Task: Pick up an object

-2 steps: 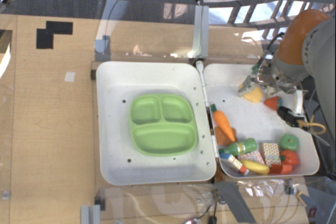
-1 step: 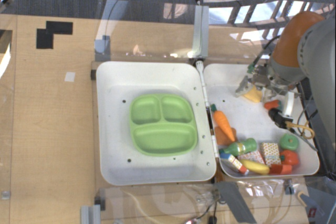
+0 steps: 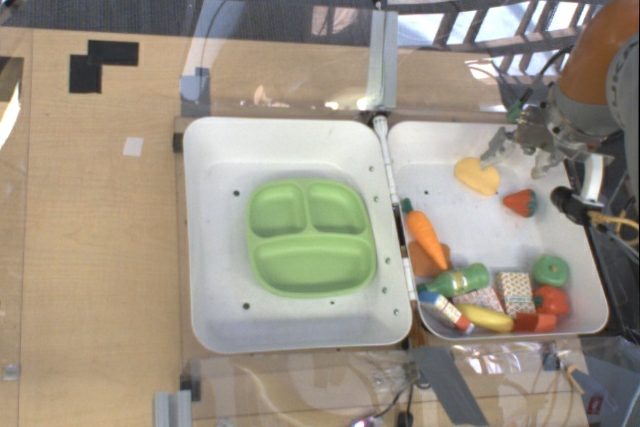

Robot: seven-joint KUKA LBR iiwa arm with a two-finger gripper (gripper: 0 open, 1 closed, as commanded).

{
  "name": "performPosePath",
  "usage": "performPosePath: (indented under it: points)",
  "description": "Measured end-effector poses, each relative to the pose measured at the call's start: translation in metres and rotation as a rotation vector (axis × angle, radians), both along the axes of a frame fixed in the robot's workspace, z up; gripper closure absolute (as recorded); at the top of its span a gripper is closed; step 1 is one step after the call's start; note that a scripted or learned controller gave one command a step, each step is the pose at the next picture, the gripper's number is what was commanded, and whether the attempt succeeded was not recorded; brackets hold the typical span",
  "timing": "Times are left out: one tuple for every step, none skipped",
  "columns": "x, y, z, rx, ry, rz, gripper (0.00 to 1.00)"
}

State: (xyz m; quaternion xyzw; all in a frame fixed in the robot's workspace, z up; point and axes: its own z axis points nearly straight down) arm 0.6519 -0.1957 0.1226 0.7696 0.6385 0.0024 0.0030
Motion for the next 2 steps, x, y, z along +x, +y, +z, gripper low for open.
performPosePath:
  points:
    - [-0.03, 0.004, -0.034, -0.002, -0.002, 0.19, 0.0]
    - [-0.033, -0.009, 0.023, -0.002, 0.0, 0.255, 0.0]
